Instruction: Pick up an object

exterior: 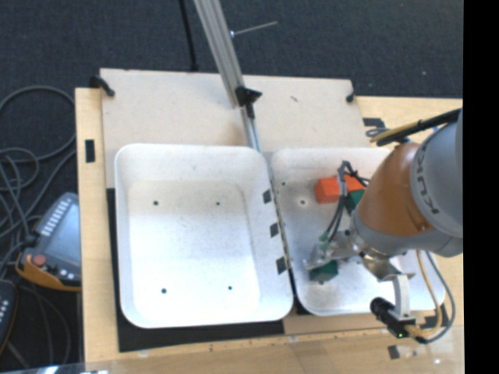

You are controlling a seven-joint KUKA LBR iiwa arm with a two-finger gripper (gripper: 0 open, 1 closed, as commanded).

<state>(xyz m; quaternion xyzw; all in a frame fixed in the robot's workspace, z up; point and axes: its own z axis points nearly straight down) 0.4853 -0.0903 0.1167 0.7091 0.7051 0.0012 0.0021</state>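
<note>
In the right bin (296, 298) an orange block (328, 190) lies near the back. Beside it a small green piece (356, 201) peeks out from under the arm. My gripper (330, 254) reaches down into the bin's front left part, below the orange wrist band (390, 201). A dark green object (323, 271) lies right at the gripper's tip, on or just above the bin floor. I cannot tell whether the gripper holds it. The arm hides the bin's right half.
The left bin (195, 232) stands beside the right one, their walls meeting at the middle. A slanted metal pole (226, 49) rises from behind the bins. Cables hang at the arm's lower right (421, 326). A pendant (51, 244) lies left of the bench.
</note>
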